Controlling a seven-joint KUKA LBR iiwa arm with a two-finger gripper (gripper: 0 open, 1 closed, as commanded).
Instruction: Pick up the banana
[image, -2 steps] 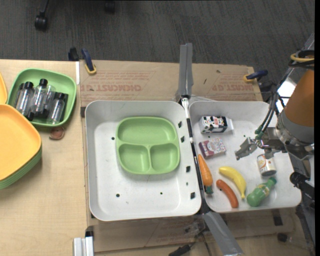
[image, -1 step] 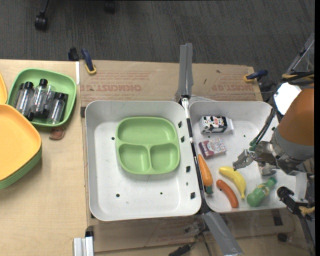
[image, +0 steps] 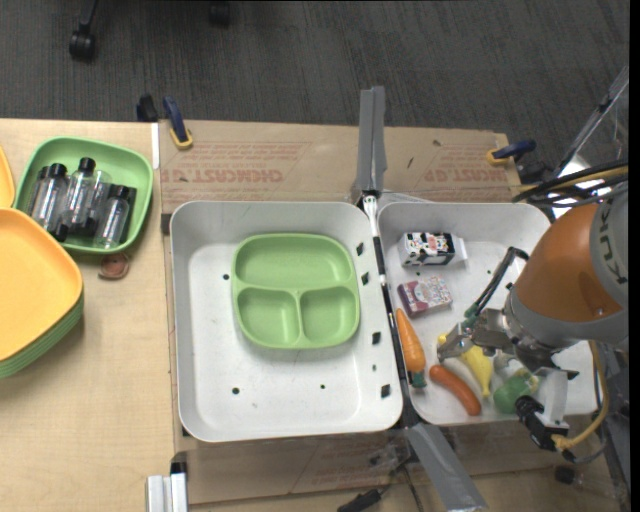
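The banana (image: 480, 368) is a small yellow piece lying in the right bin (image: 470, 225), near its front. My gripper (image: 466, 344) hangs low right over the banana's upper end, reaching in from the right under the orange-banded wrist (image: 565, 275). The gripper's body covers part of the banana. The view does not reveal whether anything is held.
Around the banana lie a carrot (image: 409, 342) by the bin's left wall, a red-orange pepper (image: 456, 390) and a green item (image: 510, 392). Farther back sit a pink packet (image: 425, 295) and a small box (image: 430, 248). The left bin (image: 200, 300) holds a green divided plate (image: 296, 290).
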